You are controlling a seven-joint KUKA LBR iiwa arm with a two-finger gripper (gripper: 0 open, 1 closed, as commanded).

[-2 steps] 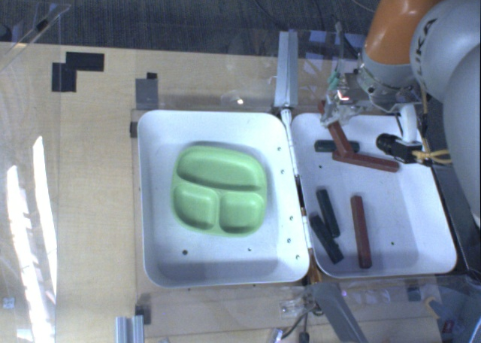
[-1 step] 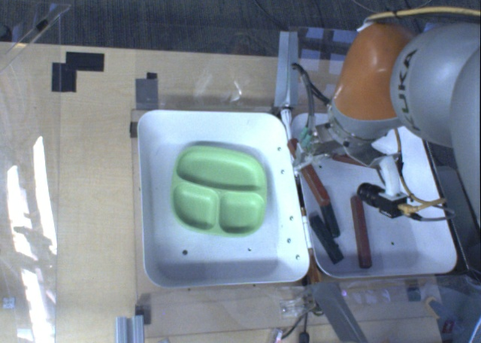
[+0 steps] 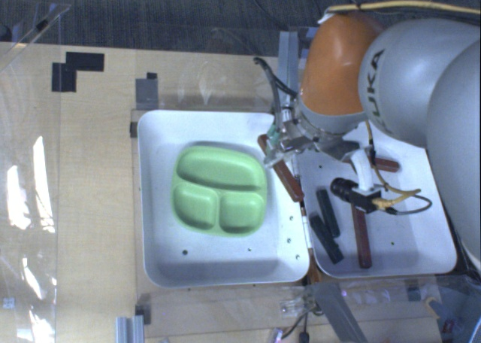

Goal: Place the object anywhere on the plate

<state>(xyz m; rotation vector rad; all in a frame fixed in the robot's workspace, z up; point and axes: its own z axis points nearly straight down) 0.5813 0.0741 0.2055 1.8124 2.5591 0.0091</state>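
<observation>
I see the green plate (image 3: 220, 189), three compartments, lying in the left bin (image 3: 161, 259). The gripper (image 3: 275, 144) hangs just off the plate's upper right corner, over the ridge where the left bin meets the right bin (image 3: 421, 259). A brown-handled utensil (image 3: 286, 176) lies slanted along that ridge, just beside the plate's right edge, upper end under the gripper. I can't tell if the fingers are apart, together or clamped on it. Further right of the plate, in the right bin: two black utensils (image 3: 325, 223), another brown utensil (image 3: 361, 238) and a white-handled one (image 3: 364, 171).
</observation>
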